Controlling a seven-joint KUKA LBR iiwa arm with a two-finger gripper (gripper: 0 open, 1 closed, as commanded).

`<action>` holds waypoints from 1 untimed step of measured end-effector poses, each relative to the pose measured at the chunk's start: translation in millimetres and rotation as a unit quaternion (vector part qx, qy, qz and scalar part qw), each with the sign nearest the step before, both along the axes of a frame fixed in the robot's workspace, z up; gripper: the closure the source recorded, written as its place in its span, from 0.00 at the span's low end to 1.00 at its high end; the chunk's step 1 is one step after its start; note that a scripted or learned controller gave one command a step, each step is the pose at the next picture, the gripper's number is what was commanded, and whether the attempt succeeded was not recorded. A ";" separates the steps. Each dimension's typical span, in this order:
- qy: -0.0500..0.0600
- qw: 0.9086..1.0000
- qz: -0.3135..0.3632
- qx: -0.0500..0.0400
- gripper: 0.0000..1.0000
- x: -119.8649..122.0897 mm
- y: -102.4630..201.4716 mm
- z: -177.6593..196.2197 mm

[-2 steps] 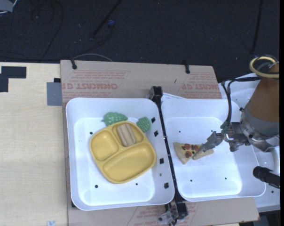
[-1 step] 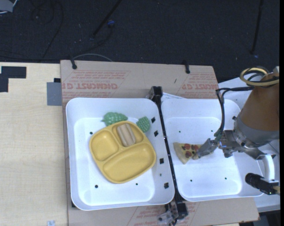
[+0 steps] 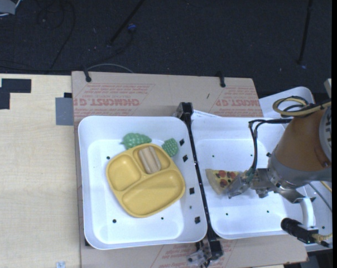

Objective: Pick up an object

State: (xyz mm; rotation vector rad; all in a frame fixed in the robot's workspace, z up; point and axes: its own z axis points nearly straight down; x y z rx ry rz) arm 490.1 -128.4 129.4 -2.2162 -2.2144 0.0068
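Within the right bin (image 3: 235,230), the hand (image 3: 241,186) touches the pizza slice (image 3: 221,178).

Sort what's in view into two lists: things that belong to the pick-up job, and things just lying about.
Job:
- gripper, low in the right bin
- pizza slice, right beside the gripper

Lying about:
- yellow divided plate in the left bin
- tan food piece in a plate compartment
- two green pieces at the plate's far edge
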 end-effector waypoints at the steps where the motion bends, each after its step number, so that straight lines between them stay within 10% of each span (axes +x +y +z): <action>1: -0.001 1.000 -0.002 0.000 1.00 1.0 -1.3 12.4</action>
